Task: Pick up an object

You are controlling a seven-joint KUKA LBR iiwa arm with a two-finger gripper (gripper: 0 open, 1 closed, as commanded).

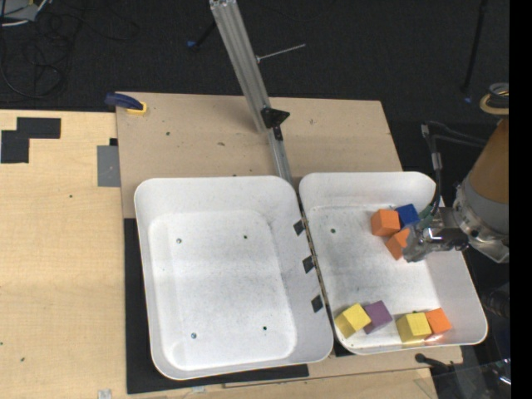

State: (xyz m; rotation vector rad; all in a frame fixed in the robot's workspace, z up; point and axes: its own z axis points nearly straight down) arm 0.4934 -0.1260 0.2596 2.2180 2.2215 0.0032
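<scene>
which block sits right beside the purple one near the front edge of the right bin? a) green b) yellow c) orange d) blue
b, the purple block touches a yellow block on its left, in the right bin; the blue block lies farther back, near the pincer.

the arm (490,198), entering at three o'clock, has an orange-brown rounded band over a grey wrist ring. below it sits a silvery metal gripper (418,241) with dark parts and a small glint of green. a thin grey cable (434,160) runs up toward twelve o'clock.
</scene>
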